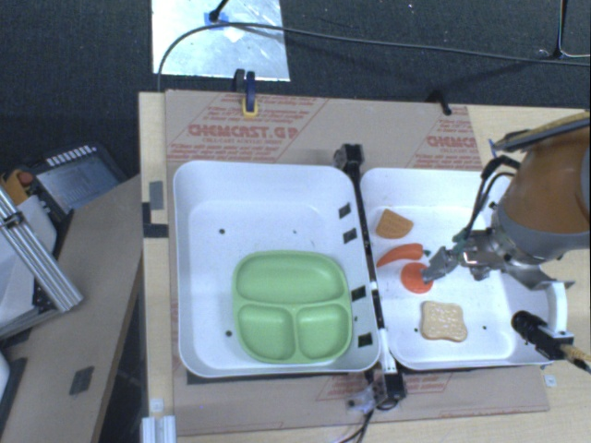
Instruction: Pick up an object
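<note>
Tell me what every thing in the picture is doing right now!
Green plate: lying flat in the left bin.
Orange chip: lying loose in the right bin.
Red pepper: lying loose.
Red disc: lying at the gripper's tip.
Toast: lying flat, untouched.

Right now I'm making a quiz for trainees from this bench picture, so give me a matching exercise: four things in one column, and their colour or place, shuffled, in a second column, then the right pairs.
Things:
1. divided tray
2. toast slice
3. round disc
4. wedge piece

Descriptions:
A. orange-tan, farthest back in the right bin
B. pale green, in the left bin
C. red, right beside the pincer
D. light brown, nearest the right bin's front wall

Pairs: 1-B, 2-D, 3-C, 4-A
</note>
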`<action>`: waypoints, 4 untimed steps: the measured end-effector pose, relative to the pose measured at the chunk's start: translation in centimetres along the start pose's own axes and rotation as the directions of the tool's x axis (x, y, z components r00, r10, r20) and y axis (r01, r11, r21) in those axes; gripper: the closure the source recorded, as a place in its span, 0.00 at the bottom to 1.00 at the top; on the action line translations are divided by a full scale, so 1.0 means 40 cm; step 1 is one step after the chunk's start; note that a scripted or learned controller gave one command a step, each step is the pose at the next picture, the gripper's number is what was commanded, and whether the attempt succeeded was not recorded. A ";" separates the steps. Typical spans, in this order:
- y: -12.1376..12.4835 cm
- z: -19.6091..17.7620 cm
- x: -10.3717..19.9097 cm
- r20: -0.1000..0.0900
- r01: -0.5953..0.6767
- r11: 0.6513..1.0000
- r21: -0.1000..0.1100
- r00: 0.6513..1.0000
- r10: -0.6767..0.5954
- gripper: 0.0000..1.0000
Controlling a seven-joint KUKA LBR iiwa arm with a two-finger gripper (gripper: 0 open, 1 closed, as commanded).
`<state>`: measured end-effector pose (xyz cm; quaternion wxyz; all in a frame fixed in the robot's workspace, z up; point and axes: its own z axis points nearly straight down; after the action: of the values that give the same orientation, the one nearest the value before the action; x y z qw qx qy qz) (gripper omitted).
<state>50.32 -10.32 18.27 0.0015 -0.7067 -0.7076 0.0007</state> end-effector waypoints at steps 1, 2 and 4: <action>0.014 0.140 -0.020 0.000 -0.001 1.000 0.000 1.000 0.001 0.00; 0.014 0.251 -0.019 0.000 0.000 1.000 -0.001 1.000 0.000 0.00; 0.025 0.112 -0.026 0.002 0.002 1.000 -0.008 1.000 -0.002 1.00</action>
<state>51.29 -11.36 13.79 -0.0021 -0.7061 -0.7081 -0.0014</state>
